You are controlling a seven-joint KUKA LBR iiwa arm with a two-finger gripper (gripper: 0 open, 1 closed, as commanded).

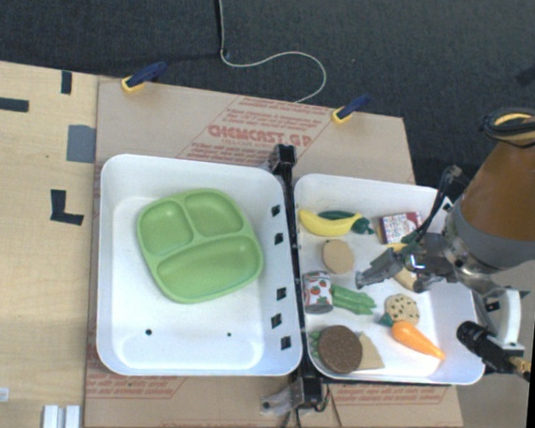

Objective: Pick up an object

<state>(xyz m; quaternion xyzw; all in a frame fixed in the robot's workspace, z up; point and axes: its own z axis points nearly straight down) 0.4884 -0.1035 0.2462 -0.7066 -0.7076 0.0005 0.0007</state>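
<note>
The gripper hangs over the right bin, fingers spread apart, nothing between them. It hovers among the toy food: tan cookie just left, green bean pod below, banana up top. Carrot and dark round cookie sit nearer the front. Over in the left bin, a green divided plate lies flat.

Dark carpet behind the wooden bench — cardboard sheet on top.
</note>
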